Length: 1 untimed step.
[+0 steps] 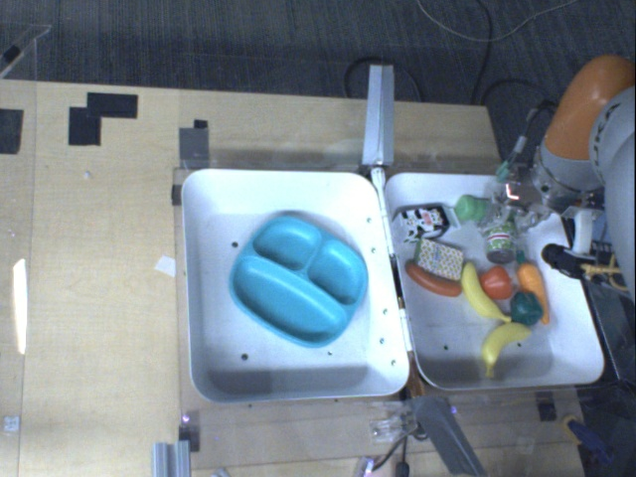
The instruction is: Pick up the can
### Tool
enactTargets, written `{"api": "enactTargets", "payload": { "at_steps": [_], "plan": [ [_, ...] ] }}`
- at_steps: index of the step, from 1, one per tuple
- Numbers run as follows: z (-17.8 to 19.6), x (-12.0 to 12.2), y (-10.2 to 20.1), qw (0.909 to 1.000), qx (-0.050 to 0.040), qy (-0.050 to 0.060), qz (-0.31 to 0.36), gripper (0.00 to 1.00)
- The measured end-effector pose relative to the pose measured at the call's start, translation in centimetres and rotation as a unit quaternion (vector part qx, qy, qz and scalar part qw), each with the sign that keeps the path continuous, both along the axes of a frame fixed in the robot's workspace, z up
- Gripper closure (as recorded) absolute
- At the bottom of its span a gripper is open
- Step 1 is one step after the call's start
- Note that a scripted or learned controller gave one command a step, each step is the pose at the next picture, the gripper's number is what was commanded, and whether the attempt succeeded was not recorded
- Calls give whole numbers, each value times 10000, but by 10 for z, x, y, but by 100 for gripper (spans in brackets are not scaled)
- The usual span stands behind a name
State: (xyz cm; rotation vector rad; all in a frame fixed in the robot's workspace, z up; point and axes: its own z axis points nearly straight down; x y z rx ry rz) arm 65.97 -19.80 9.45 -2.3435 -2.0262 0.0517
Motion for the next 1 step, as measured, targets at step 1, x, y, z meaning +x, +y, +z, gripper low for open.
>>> {"api": "enactTargets", "payload": {
  "at_steps": [1],
  "plan": [
    [98, -13, 121, 9940, -74, -293, -1048, 100]
  ]
}}
